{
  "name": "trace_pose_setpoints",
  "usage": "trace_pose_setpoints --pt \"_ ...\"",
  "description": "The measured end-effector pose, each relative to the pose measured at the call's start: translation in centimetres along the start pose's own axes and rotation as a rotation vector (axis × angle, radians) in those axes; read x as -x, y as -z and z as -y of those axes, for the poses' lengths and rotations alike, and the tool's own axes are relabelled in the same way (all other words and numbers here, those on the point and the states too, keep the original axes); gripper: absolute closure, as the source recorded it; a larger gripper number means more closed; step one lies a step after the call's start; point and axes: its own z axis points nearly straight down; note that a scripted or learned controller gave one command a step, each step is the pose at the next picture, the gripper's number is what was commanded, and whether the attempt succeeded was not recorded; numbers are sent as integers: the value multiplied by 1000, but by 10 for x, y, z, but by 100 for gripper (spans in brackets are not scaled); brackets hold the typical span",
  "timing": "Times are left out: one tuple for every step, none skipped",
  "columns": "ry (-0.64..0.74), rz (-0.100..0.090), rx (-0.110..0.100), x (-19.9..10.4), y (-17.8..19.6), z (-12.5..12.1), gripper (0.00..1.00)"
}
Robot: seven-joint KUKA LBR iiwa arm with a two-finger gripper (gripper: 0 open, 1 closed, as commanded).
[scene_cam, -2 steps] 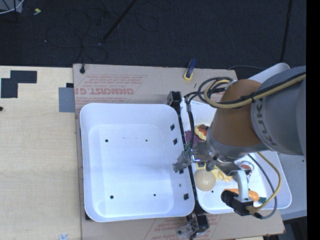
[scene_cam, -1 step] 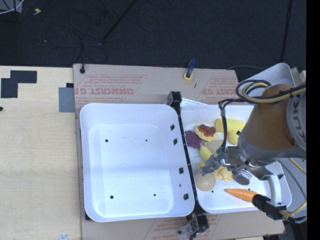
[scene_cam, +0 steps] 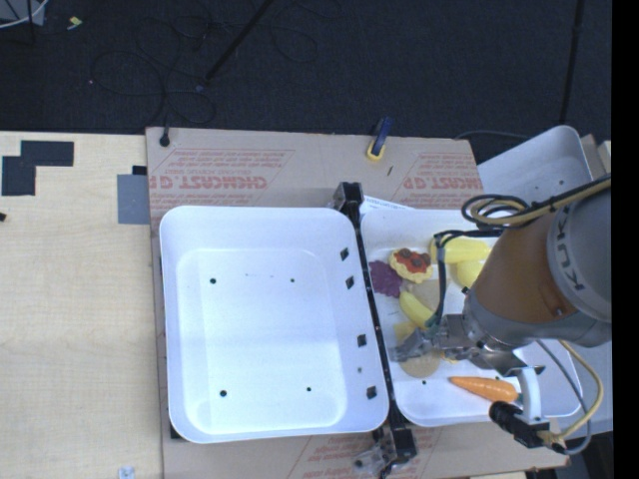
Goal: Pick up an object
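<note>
Camera view: claw (scene_cam: 417, 345) low in right bin (scene_cam: 559, 407), grip state unreadable, yellow piece (scene_cam: 415, 308) just above it, carrot (scene_cam: 483, 387) beside it — crowding could make it nudge pieces instead of gripping.

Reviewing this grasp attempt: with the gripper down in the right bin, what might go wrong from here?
The gripper sits low beside the yellow banana-shaped toy and purple toy, so it may close on two pieces or none. It is also near the black divider between bins and might clip it. The orange carrot toy could get nudged.
</note>
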Motion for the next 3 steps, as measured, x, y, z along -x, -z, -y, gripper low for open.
trace_pose_setpoints --pt "6 4 2 38 2 -52 0" --pt "5 1 -2 20 0 -77 0" --pt "4 1 -6 19 -2 -120 0"
